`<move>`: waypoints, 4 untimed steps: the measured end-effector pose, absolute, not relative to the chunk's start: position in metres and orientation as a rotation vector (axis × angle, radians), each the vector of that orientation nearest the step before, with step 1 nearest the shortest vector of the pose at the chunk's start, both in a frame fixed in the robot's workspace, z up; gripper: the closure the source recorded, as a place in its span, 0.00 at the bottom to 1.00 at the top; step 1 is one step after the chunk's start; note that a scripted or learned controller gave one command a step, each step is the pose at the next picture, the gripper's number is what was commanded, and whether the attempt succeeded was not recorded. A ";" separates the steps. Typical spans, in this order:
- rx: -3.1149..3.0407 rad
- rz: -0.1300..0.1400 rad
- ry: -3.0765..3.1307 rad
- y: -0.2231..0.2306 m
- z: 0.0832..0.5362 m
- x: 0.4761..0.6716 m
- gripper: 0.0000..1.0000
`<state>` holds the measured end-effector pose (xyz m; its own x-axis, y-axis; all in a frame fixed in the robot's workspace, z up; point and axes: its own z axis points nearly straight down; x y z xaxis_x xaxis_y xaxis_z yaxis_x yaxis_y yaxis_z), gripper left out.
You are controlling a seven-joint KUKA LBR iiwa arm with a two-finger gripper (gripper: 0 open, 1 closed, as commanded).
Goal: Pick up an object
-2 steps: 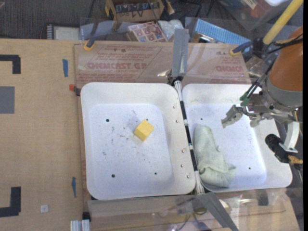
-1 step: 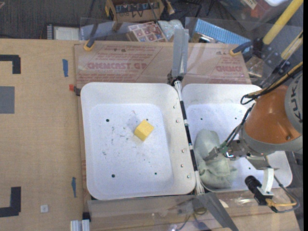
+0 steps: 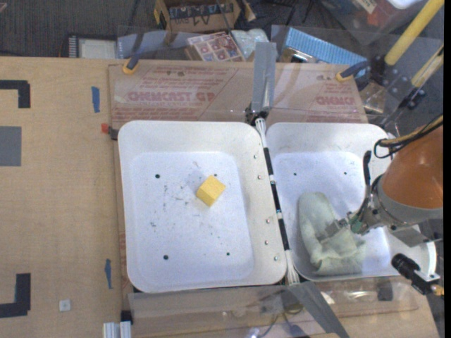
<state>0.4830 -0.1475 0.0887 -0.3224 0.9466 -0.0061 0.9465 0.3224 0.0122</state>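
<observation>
Jaws (image 3: pixel 350 225) were down in the right bin (image 3: pixel 317 143), touching the crumpled pale cloth (image 3: pixel 325 234) at its right side, but you could not tell from above whether they were released or clenched, because the wrist covered them. The cloth lay low in the front part of that bin, near the divider. A small yellow block (image 3: pixel 211 190) sat alone in the left bin (image 3: pixel 141 146), well apart. I judge the step was the grasp itself; next you would need a firm closing on a fold before any lift.
</observation>
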 end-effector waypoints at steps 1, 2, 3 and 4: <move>1.821 0.014 2.542 -0.147 0.100 0.484 1.00; 2.257 0.001 2.183 -0.116 0.186 0.499 1.00; 2.676 -0.001 1.644 -0.112 0.217 0.506 1.00; 2.474 -0.003 1.941 -0.007 0.208 0.488 1.00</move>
<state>0.4881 -0.0069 0.2084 0.2381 0.9712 0.0002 0.9712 -0.2381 -0.0035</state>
